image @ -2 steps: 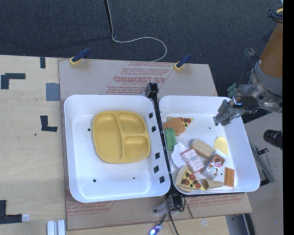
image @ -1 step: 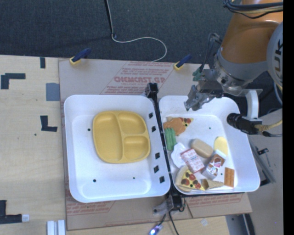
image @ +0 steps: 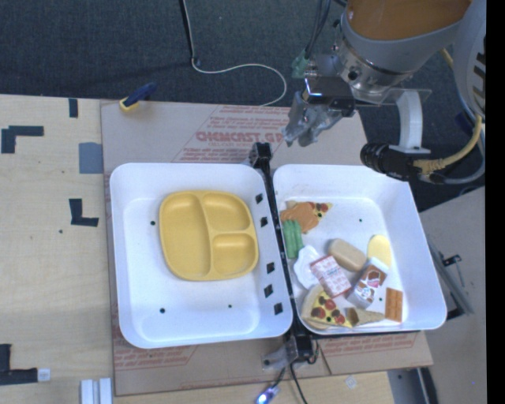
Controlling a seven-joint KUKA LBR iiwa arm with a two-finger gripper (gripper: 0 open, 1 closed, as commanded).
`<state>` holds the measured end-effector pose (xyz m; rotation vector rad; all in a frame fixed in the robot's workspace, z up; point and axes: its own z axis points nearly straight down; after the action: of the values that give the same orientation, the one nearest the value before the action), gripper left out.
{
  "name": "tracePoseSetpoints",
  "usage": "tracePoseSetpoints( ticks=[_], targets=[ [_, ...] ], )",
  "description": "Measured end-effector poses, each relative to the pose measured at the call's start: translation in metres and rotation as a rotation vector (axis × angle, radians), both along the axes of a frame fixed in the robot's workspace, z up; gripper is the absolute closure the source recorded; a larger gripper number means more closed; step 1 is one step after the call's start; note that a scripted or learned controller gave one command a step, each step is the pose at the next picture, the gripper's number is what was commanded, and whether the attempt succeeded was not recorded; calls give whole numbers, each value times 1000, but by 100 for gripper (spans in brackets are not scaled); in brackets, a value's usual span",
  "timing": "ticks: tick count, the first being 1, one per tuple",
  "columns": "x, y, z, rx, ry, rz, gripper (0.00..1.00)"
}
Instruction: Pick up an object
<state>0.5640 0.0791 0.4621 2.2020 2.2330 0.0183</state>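
Far to the left of the end effector point(image: 304, 132) and a little higher in the view, a small blue and yellow object point(image: 137, 95) lies on the bench point(image: 47, 237) near a corner of the brown cardboard sheet point(image: 158, 134). Below and to the left of the end effector sits the left white bin point(image: 126, 237), and in it a yellow divided plate point(image: 208, 234) with three compartments lies flat.

The end effector itself hangs over the cardboard, just above the top end of the black divider point(image: 270, 229) where the two bins meet, and apart from every object. Nothing shows between its fingers; whether they stand apart or together I cannot tell, since they blur into one grey mass.

Below it and slightly to the right lies the right white bin point(image: 418, 229), which holds a cluster of toy foods, all well below the end effector. Nearest to it is a pizza-like slice point(image: 304, 213), brown with red spots, with a green piece point(image: 292, 238) touching its lower left edge. Further down lie a white packet with a red label point(image: 327, 274) and a tan bread-like block point(image: 347, 254) beside it. At the bin's lower edge a second pizza slice point(image: 327, 309) rests, yellow with red dots. To the right of those are a small carton point(image: 367, 286), a pale yellow rounded piece point(image: 379, 251) and an orange wafer-like piece point(image: 393, 304).

Right of the end effector, the grey arm with its orange band point(image: 402, 20) fills the upper corner.
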Motion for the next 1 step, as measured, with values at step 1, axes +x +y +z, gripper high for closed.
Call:
tracePoseSetpoints(
  ticks=[1],
  targets=[
    [-20, -4, -162, -8, 32, -13, 100]
  ],
)
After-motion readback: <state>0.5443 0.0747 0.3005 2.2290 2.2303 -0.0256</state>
